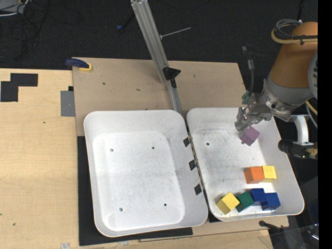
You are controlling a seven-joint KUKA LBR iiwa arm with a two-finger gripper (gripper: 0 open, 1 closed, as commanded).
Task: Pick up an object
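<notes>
Purple cube-shaped block (250, 136) sits right under the pincer (246, 122) in the upper part of the right white bin (218, 154), looking tilted and maybe lifted. Honestly can't tell whether the pincer's clamped on it. I'd lift slowly and straight, well away from the orange block (254, 175) and the others.

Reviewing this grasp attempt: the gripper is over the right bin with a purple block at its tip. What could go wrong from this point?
1. The purple block hangs tilted at the very tip of the gripper; the hold looks shallow, so it may slip out.
2. If it drops, it could land near the orange block and yellow block below and scatter them.
3. The right bin wall is close; a low move could clip it.
</notes>
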